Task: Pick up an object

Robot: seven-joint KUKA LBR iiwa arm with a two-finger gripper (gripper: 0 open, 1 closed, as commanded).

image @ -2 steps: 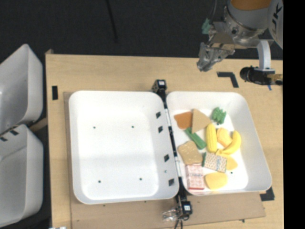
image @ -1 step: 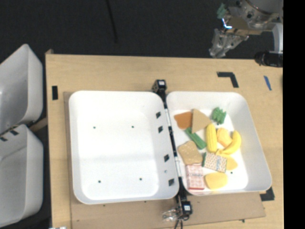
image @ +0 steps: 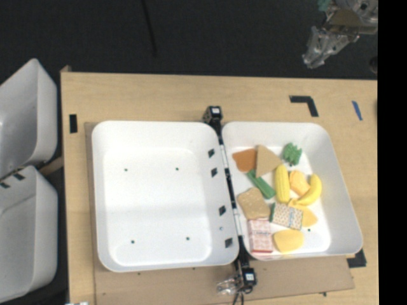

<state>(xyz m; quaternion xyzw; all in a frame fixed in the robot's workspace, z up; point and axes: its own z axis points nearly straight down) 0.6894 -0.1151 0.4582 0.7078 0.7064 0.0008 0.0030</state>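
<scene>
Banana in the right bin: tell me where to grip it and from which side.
Probably the banana's upper half, from straight above, fingers across its narrow width. It lies flat at the pile's outer edge; bare bin floor lies to its right, while yellow pieces crowd its left.

You have a cluster of toy food pieces lying in the right bin, all gathered toward its left and middle. At the top sits an orange-brown flat piece, touching a tan wedge. A small green leafy piece lies just right of the wedge. Below, a dark green strip runs at a slant beside an upright corn cob. A banana curves along the cluster's right side, against a yellow lump. A tan cracker lies flat lower left. Near the front you see a pink-and-white packet, a patterned packet and a yellow rounded piece.
</scene>
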